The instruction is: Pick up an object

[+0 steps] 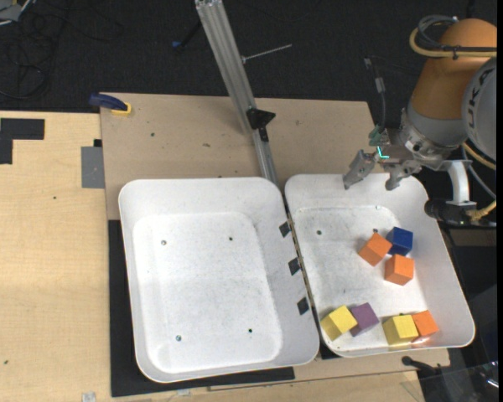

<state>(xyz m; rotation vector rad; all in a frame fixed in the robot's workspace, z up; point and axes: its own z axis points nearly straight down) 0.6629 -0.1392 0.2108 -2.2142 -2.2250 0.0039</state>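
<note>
Gripper raised, fingers spread, empty.

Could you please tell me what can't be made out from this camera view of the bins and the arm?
- Arm: the right edge of the camera view cuts it off.
- Orange block in the right bin: its left side sits behind the yellow block.
- Purple block: whether it touches the neighbouring yellow block is too small to tell.
</note>
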